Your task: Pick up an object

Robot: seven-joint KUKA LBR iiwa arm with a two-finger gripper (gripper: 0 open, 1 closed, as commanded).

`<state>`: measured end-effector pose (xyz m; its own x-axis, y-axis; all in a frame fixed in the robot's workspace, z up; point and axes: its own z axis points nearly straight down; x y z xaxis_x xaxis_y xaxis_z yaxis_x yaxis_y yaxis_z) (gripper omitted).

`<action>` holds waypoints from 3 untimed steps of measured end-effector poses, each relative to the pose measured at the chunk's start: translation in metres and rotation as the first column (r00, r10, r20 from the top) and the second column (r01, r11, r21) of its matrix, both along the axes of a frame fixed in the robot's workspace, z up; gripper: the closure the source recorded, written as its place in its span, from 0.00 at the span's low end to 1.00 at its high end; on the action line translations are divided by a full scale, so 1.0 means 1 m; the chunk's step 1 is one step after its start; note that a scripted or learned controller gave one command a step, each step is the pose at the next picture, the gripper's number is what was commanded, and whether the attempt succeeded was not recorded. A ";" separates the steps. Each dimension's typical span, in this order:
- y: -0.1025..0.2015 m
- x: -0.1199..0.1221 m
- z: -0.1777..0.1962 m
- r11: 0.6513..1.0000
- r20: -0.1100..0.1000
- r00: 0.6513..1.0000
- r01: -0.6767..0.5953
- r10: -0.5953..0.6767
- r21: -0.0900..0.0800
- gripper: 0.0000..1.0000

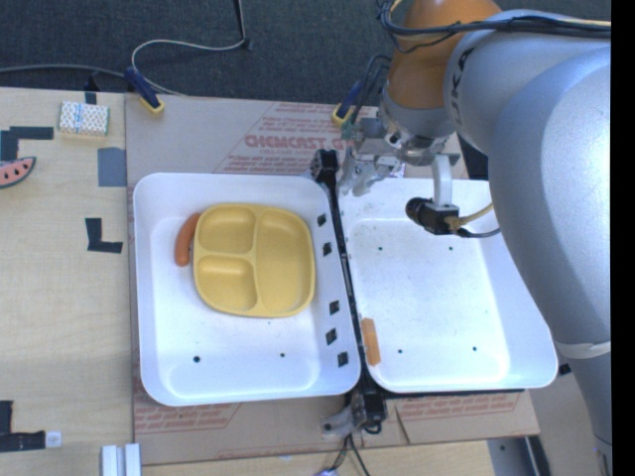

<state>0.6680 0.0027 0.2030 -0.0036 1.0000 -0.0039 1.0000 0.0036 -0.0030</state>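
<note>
Yellow plastic plate with three compartments sits in the left bin, a bit toward that bin's far side, and there's an orange sausage-looking thing tucked right against the plate's left edge, touching it or close to it. The other candidate is a small orange piece, carrot-ish, lying in the right bin hard up against its left wall, near the front corner. So that's three things I could go for, and none of them is in hand yet.

My gripper is parked at the far edge of the bins, right over the spot where the divider between them meets the back rim. It's a jumble of metal and cable from this angle, so I honestly can't tell whether the jaws are spread or pressed together. Nothing visible between them either way.

I'd call this the very start: still the approach step, no target committed to. Next move needs the arm to come toward the front edge and drop down on something. The carrot bit is nearest along the divider, but it hugs the wall, so a finger may hit the rim. The sausage is jammed against the plate, same problem. The plate itself looks wide and flat, probably only grabbable by its rim.
</note>
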 end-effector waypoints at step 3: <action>0.000 0.000 0.009 1.000 -0.001 1.000 0.000 0.000 -0.002 0.00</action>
